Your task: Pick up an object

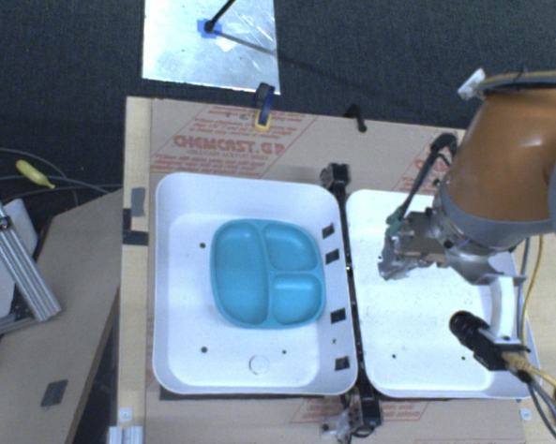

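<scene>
The bench, topped with printed brown cardboard, carries 2 shallow white bins side by side. The right bin lies directly under the gripper; the left bin sits just left of it.

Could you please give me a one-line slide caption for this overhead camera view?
Arm's claw over the right bin; a blue divided plate lies in the left bin.
</scene>
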Available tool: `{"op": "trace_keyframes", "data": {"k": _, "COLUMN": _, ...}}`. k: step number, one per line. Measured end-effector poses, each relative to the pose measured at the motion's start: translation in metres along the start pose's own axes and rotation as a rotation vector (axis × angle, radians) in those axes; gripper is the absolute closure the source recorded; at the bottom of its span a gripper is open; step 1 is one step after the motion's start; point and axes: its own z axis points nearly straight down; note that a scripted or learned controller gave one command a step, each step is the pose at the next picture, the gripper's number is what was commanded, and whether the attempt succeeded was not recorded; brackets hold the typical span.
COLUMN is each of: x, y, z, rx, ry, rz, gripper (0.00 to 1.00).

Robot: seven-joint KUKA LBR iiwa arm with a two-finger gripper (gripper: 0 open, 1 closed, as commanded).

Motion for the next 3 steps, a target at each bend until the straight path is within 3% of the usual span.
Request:
{"op": "trace_keyframes", "data": {"k": 1, "x": 0.093, "y": -0.002, "z": -0.022, "rx": -0.003, "ry": 0.005, "rz": -0.015, "gripper": 1.0}}
{"op": "trace_keyframes", "data": {"k": 2, "x": 0.11, "y": -0.001, "z": -0.095, "rx": -0.01, "ry": 0.005, "rz": -0.009, "gripper": 1.0}}
{"op": "trace_keyframes", "data": {"k": 3, "x": 0.15, "y": 0.023, "z": -0.101, "rx": -0.005, "ry": 0.003, "rz": -0.011, "gripper": 1.0}}
